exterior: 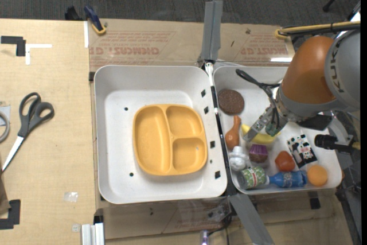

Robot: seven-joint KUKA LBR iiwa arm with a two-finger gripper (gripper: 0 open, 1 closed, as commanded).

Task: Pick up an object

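My gripper [267,123] hangs low over the middle of the right bin [335,149], below the orange wrist band. It is directly over a yellow banana-like piece [257,136] and seems to touch its top. Around that piece lie an orange carrot-shaped toy [232,132], a purple item [258,152], a red tomato [284,161] and a brown round patty [231,101]. Nothing is visibly lifted off the bin floor.
The right bin also holds a green can [252,178], a blue bottle [291,180], an orange ball [317,175], a black-and-white card [301,148] and a black ladle [252,78]. The left bin [109,123] holds a yellow divided plate [170,139]. Scissors [27,117] lie far left.
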